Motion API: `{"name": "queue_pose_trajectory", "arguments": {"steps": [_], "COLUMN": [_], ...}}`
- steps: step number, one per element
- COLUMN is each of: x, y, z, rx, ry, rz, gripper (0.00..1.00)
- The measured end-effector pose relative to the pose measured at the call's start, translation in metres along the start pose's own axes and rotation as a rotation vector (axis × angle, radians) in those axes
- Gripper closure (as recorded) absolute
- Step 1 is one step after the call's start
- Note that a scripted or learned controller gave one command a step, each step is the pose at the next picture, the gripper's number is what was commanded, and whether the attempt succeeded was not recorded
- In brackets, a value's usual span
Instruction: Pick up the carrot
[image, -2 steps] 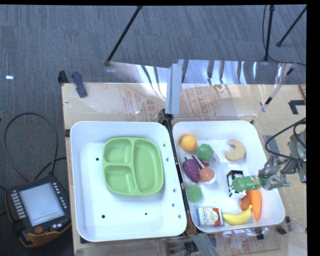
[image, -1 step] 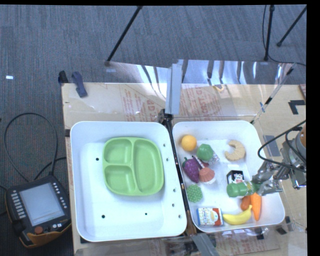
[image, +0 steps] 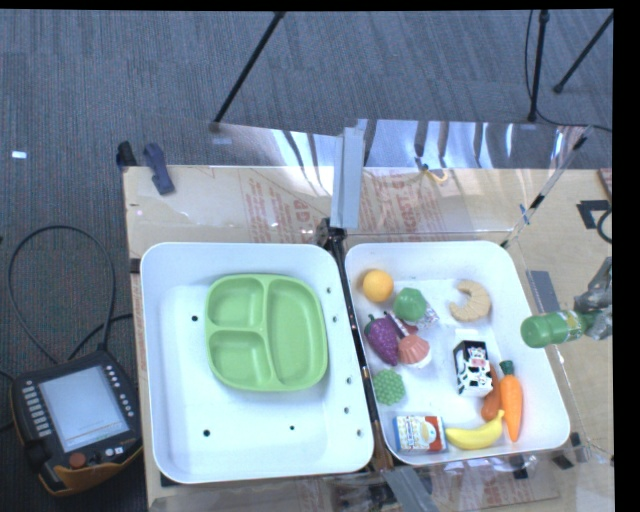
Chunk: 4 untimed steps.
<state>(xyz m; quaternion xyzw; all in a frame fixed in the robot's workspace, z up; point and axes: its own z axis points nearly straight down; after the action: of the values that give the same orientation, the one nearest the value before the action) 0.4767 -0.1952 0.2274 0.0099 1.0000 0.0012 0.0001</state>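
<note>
Two white bins sit side by side on my surface (image: 240, 215), and the carrot (image: 511, 402) lies in the right bin (image: 430, 252), close against its right wall toward the near corner, green top pointing away from me and the orange tip toward the front edge. A small orange-brown piece (image: 491, 403) lies against its left side, the banana (image: 474, 434) curls just below and left of its tip, and the milk carton with the cow print (image: 472, 367) stands just up and left of the leafy end. The left bin (image: 175, 400) carries a green divided plate (image: 267, 331).

At the right edge I see part of the arm and a green cylinder (image: 546, 329) at its end, hanging over the right bin's rim, just beyond the carrot's leafy end. I cannot tell from here how far the fingers are spread, or whether they have hold of anything.

To do this grasp well, I'd bring the tool over the middle of the orange body, not the tapered tip or the leaves, and turn the wrist so the fingers close across the carrot's width. The risk, as I judge it, is the crowding: one finger must drop into the thin gap by the bin wall, the other between carrot and the orange-brown piece. I'd come straight down, close slowly, and lift vertically so the banana is not dragged.
</note>
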Motion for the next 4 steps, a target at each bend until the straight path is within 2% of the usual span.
{"name": "queue_pose_trajectory", "arguments": {"steps": [1, 2, 3, 4], "x": [-0.001, -0.036, -0.036, -0.018], "y": [-0.018, -0.017, -0.017, -0.016], "z": [-0.149, -0.148, -0.148, -0.003], "rx": [0.002, 0.002, 0.002, 0.000], "ry": [-0.003, -0.002, -0.002, 0.001], "rz": [-0.081, 0.140, 0.140, 0.066], "gripper": [1.00, 0.00, 0.00, 0.00]}}
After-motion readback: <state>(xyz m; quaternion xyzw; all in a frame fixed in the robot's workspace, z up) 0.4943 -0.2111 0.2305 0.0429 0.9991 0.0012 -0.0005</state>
